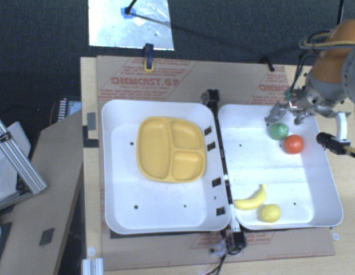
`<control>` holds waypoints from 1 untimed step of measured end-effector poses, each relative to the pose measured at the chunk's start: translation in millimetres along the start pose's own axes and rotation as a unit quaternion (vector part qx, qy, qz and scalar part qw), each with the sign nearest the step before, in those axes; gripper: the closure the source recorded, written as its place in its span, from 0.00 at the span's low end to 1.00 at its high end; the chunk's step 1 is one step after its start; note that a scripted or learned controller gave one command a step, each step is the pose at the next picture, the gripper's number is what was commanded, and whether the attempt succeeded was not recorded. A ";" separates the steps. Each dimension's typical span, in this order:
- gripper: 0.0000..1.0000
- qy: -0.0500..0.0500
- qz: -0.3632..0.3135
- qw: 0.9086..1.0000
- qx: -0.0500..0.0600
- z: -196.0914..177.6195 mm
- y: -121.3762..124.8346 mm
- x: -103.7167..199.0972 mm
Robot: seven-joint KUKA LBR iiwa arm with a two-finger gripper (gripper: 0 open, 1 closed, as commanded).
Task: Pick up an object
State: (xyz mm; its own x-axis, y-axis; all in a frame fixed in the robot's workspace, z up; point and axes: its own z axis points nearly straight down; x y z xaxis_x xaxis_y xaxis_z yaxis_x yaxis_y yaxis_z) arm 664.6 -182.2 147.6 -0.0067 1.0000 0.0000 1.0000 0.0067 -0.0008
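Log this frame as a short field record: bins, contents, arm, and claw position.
left bin: holds a yellow divided plate
right bin: holds a green ball, a red-orange ball, a banana and a yellow lemon-like fruit
arm: reaching in from the right, over the right bin's far corner
claw: just above the green ball
held object: none seen between the fingers

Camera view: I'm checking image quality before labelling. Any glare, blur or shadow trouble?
Camera view: the reflective sheet at the top glares; both white bins are bright but keep detail; the green ball and banana cast soft, short shadows; the gripper looks slightly soft, its outline hard to read.
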 end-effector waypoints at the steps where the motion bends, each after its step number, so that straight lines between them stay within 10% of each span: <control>1: 0.00 -0.001 0.000 1.000 -0.001 55.7 1.0 8.6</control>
State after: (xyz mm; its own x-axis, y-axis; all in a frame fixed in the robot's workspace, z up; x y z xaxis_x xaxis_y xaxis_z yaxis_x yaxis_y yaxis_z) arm 665.5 -173.6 91.8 -0.0076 1.0000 -0.0010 1.0000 0.0077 0.0022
